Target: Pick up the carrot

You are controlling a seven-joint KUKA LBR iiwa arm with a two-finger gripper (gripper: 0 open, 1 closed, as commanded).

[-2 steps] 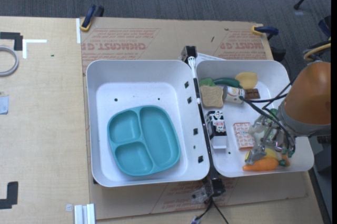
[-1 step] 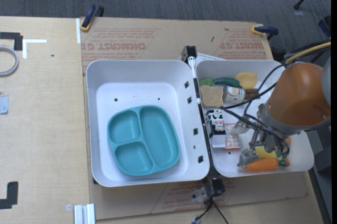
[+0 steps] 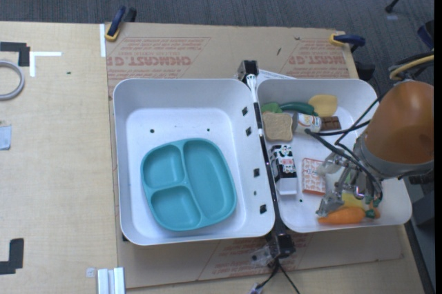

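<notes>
- The carrot [image 3: 343, 217] lay on its side right beneath the jaws, against the front wall of the right bin [image 3: 390, 218]. Whether the jaws were apart or together could not be told, nor whether they touched it.
- It looked like a toy, so probably light, stiff and a little slick. It tapered, so the thick middle, taken across its width, seemed the safest hold.
- A yellow thing [image 3: 356, 201] sat just behind the carrot, hard by the jaws, with a bit of green [image 3: 373, 212] at the carrot's outer end. Either could get pinched along with it, and the bin wall left little room on the near side.
- A red-and-white packet [image 3: 312, 175] lay near the jaws on the side away from the arm [image 3: 407, 127], with a black-and-white carton [image 3: 283, 165] beyond it.
- Farther off, toward the bin's back, were a tan slice [image 3: 277, 125], a green piece [image 3: 297, 108], a yellow lump [image 3: 323, 104] and a brown bar [image 3: 331, 123].
- Well apart, in the left bin [image 3: 131, 148] on the table [image 3: 55, 168], rested a teal divided plate [image 3: 188, 182].
</notes>
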